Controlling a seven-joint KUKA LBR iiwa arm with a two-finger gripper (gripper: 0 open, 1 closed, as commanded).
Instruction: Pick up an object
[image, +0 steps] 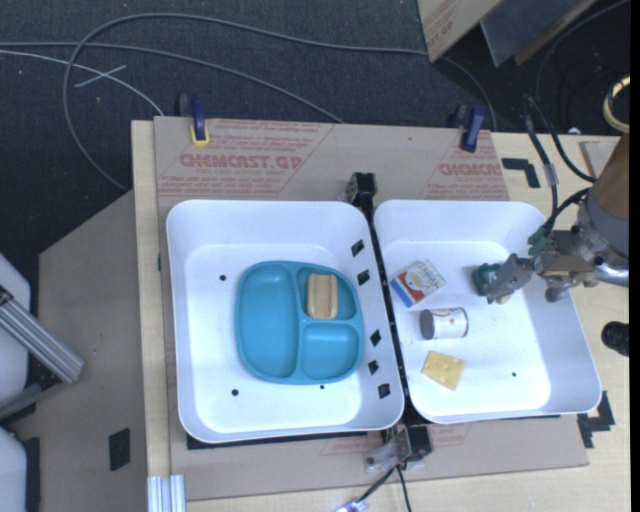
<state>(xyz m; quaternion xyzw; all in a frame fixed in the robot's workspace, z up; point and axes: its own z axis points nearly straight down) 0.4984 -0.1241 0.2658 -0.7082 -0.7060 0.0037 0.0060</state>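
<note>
In the camera view, the gripper hung over the right bin, near its far right part, with the arm reaching in from the right. Whether the gripper was wide or narrow could not be determined; no object was visible within it. A small carton printed in red, white and blue lay to the left of the gripper, near it but apart. A short white can with a dark end lay on its side below and to the left of the gripper, just beneath the carton. A yellow wedge lay further below the gripper, beyond the can. Well to the left of the gripper, the left bin carried a blue divided tray. A tan block rested in the tray compartment nearest the gripper, at the upper right. Both bins sat on the bench.
</note>
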